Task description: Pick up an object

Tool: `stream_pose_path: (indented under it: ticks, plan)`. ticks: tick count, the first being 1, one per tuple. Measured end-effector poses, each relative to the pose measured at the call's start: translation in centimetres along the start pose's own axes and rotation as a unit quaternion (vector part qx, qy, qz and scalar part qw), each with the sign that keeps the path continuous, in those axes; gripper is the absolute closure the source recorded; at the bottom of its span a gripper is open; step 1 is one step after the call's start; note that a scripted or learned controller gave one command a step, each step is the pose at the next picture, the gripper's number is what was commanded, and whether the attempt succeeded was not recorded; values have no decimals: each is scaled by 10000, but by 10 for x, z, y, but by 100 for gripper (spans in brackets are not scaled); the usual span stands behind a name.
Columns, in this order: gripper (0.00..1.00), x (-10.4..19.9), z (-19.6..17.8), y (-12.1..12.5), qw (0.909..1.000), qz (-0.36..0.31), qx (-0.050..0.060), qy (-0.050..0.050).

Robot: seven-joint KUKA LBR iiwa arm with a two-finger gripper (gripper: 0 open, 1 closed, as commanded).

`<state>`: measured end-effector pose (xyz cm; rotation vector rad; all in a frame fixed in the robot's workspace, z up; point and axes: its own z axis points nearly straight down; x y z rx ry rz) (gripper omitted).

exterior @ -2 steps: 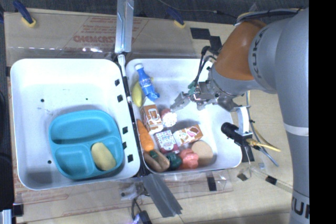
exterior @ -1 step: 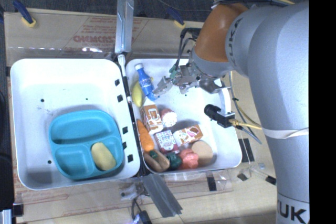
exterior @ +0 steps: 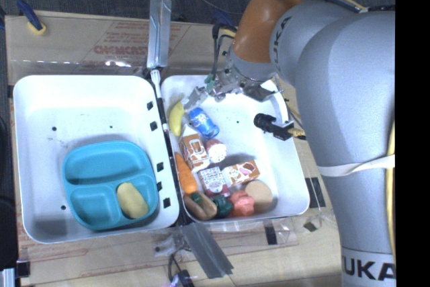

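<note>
Two white bins (exterior: 33, 104), tool (exterior: 201, 96) above blue can (exterior: 202, 122).

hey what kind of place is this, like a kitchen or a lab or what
Most likely a robotics lab or test bench, not a kitchen. A grey KUKA arm reaches over two white bins on a bench; the right bin holds a pile of toy food, the left a blue divided tray.

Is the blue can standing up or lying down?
Lying down. The small blue drink can rests on its side in the right white bin, beside the yellow banana.
</note>
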<state>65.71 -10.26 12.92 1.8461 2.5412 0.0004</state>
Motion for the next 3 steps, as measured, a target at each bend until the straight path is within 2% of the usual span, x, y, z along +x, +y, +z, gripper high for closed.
stream_pose_path:
  ticks: [1, 2, 3]
  plan:
    - [0, 10, 27, -39, 9954, 951, -86, -18]
    - [100, 11, 15, -37, 9956, 927, -99, -18]
    - [100, 87, -67, 18, 9971, 766, -34, 7]
